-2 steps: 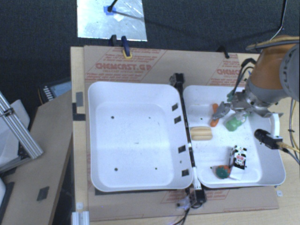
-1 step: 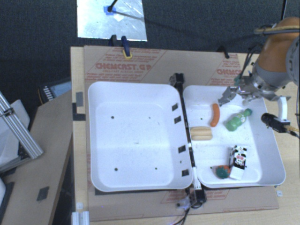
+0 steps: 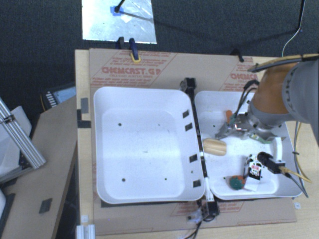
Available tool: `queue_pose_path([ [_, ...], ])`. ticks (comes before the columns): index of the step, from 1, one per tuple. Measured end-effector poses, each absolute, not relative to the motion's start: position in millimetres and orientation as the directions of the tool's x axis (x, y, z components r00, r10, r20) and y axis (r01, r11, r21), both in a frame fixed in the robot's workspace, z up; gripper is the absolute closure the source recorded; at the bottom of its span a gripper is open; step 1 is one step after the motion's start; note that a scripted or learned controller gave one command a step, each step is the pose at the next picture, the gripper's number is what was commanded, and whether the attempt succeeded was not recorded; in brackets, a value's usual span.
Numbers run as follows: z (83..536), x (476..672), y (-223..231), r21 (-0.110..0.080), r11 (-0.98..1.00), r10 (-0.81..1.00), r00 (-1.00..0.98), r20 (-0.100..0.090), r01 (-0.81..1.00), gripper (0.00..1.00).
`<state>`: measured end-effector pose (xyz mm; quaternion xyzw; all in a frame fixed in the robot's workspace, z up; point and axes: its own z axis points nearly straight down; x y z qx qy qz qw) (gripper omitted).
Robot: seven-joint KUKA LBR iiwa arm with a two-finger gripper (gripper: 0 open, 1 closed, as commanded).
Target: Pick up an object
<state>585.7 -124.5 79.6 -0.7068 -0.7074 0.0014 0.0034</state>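
So, starting at the near edge of the right bin (image 3: pixel 259 195), we see a green ball (image 3: pixel 236 182) lying alone, well apart from the gripper. A little farther in lies a tan block (image 3: pixel 215 147), close to the wall this bin shares with its neighbour — whether it touches that wall we cannot tell. Its long axis runs across the bin, from the shared wall toward the outer one. Just beyond it hangs the gripper (image 3: pixel 225 131), low in the bin and pointing toward the shared wall. The block sits just beside the gripper, on its near side, apart from it and not held. Whether the gripper stands wide or narrow we cannot tell — the slant of the view hides that. Farther still, toward the bin's far edge, a small orange piece (image 3: pixel 229 115) lies close to the wrist; we cannot make out what it is. We judge the block the likeliest pick. The gripper would need a short shift toward the near edge, then a grasp across the block's short width, not along its length.
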Motion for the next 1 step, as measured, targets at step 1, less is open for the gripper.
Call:
queue_pose_path([
  [1, 130.6, 674.1, -93.2, 0.014, 0.01, 1.0, -0.01, -0.001, 1.0, 0.0],
])
